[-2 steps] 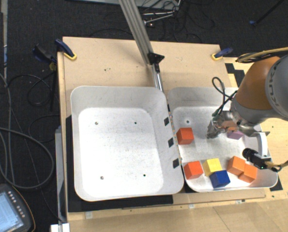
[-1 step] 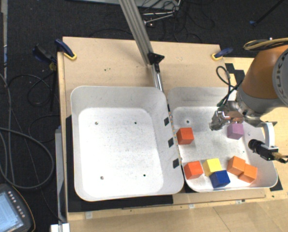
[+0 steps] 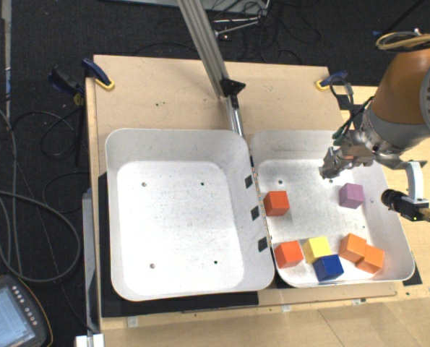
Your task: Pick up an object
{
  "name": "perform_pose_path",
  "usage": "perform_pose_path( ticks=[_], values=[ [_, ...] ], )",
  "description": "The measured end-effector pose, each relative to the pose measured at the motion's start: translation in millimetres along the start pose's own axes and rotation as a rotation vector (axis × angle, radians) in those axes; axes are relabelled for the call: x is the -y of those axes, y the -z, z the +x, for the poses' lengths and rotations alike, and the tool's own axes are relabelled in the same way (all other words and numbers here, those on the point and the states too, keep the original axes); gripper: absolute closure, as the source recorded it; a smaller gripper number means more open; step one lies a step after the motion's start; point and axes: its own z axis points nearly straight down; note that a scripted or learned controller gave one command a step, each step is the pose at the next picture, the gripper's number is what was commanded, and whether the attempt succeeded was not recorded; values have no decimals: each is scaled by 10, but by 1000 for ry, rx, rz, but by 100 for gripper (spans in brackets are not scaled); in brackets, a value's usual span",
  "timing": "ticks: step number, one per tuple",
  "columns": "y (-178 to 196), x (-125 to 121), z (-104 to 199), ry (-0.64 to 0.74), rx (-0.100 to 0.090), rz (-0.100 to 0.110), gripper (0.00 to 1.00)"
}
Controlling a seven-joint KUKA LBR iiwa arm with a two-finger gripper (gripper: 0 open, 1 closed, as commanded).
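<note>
The right bin (image 3: 294,161) holds several small blocks. An orange cube (image 3: 276,203) lies near its left side and a purple cube (image 3: 351,195) sits toward the right. Along the front are an orange block (image 3: 289,253), a yellow block (image 3: 317,248), a blue block (image 3: 329,267) and two more orange blocks (image 3: 363,252). My gripper (image 3: 331,168) hangs over the back of the right bin, just up and left of the purple cube. Nothing shows between its fingers.
The left bin (image 3: 175,208) lies beside the right one. A slanted metal pole (image 3: 207,42) comes down to the gap between the bins at the back. Clamps (image 3: 99,74) hold the board's back corners.
</note>
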Motion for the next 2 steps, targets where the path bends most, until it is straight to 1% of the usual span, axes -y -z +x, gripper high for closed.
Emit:
perform_pose_path(
  ticks=[1, 2],
  values=[
    [618, -89, 0, 0, 0, 0, 100],
    [640, -83, 465, 3, -3, 7, 100]
  ],
)
